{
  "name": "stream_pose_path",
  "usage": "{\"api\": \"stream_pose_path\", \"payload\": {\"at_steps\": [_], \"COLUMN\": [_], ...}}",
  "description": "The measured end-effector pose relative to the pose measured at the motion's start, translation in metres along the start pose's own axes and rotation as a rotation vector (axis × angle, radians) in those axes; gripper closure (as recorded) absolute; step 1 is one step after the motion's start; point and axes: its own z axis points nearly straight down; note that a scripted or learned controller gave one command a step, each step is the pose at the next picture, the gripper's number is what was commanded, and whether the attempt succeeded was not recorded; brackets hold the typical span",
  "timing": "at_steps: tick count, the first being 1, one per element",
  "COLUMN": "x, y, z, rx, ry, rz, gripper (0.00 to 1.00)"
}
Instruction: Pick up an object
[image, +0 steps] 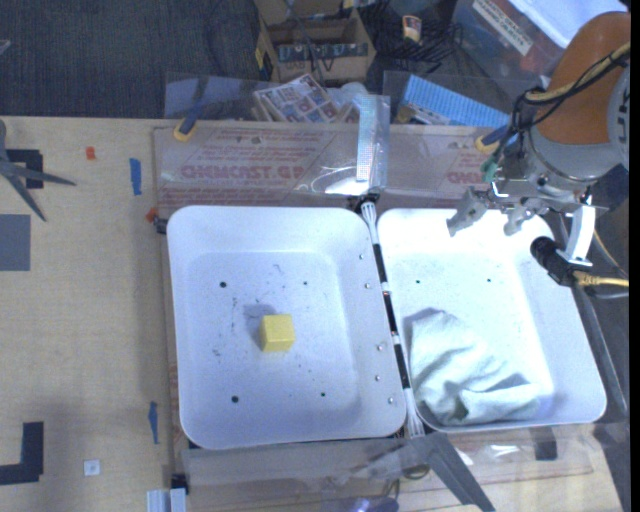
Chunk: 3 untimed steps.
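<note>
Tool position, as I read it from the overhead camera: it hangs over the far edge of the right bin, at the end of the grey arm with its orange band, which enters from the right side of the view. Two light grey fingers point down and toward the left, and I see them spread apart with a clear gap between them and nothing held in that gap. A black cable runs off the wrist on the right. Inside the right bin, a crumpled white cloth lies in the near half, bunched against the near wall and close to the divider between the bins; it sits well apart from the tool. The left bin holds a small yellow block resting near the middle of its floor, on a patch of dark scuff marks and specks. The block is well apart from the tool, with the divider between them. Both bins stand side by side on the tan worktop, touching along their inner rims. Behind the bins lies a clear plastic sheet with red lettering, and beyond it a blue object and a cardboard box.
</note>
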Motion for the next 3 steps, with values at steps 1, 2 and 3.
{"api": "stream_pose_path", "payload": {"at_steps": [1,2,3], "x": [-0.034,0.015,0.014], "y": [-0.029,-0.052,-0.050], "z": [0.137,0.144,0.132], "rx": [-0.003,-0.004,-0.009], "ry": [-0.001,0.002,0.004], "rz": [0.049,0.495,0.498], "gripper": [0.00,0.00,1.00]}}
